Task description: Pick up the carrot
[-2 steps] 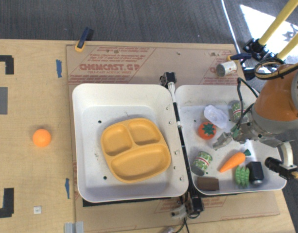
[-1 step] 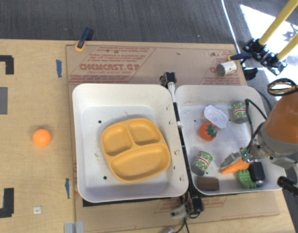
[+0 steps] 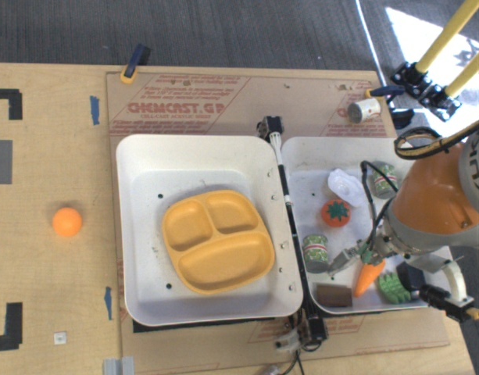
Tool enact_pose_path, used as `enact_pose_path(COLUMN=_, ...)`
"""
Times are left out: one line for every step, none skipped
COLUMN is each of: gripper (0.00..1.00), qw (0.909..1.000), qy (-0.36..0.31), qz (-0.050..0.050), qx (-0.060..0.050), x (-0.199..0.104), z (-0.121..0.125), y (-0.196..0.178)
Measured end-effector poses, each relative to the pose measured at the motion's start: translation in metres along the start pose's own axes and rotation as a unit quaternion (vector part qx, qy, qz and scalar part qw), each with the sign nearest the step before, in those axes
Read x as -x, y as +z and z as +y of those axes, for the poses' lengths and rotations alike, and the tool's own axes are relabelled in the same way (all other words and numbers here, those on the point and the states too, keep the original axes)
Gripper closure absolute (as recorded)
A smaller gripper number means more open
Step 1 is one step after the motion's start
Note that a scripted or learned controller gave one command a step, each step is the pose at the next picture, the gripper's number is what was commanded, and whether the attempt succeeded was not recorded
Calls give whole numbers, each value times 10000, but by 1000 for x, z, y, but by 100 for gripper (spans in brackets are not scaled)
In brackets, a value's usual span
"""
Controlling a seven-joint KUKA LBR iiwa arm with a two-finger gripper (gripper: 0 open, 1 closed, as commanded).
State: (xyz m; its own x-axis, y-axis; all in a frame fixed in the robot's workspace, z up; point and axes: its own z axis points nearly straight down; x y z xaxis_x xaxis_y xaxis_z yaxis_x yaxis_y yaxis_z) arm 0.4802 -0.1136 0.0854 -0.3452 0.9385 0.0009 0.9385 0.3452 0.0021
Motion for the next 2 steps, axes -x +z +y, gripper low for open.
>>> enact_pose_path(gripper=0, qw=9902, qy=-1394, qz=-2, qx=-2, x=10, z=-4, y=0)
enact_pose_path(gripper=100, qw=9903, qy=-1387, qz=-13, qx=17, x=10, z=-2, y=-11)
